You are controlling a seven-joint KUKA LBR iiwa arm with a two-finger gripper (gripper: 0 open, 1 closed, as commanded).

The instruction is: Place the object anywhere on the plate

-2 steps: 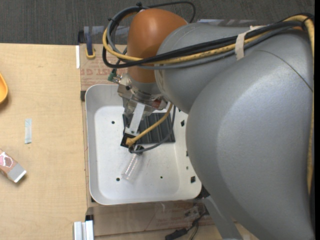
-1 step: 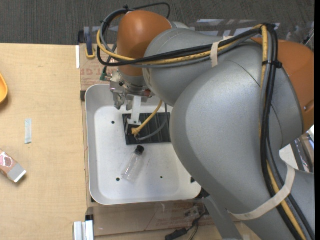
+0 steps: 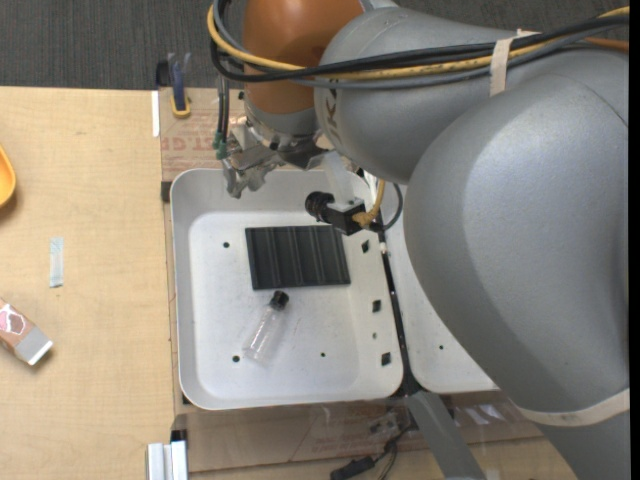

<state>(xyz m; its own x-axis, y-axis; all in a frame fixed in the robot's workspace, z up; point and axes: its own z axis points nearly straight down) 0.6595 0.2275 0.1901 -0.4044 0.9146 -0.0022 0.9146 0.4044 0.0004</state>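
A black ribbed plate lies flat in the middle of the left white bin. A small clear bottle with a black cap lies on its side on the bin floor, just in front of the plate's near-left corner and not touching it. My gripper hangs over the bin's back-left rim, behind the plate and well away from the bottle. Its fingers look open with nothing between them.
The big grey arm covers most of the right bin and the view's right half. On the wooden bench left of the bins lie a grey strip, a pink and white item and an orange thing. A blue clamp stands behind the left bin.
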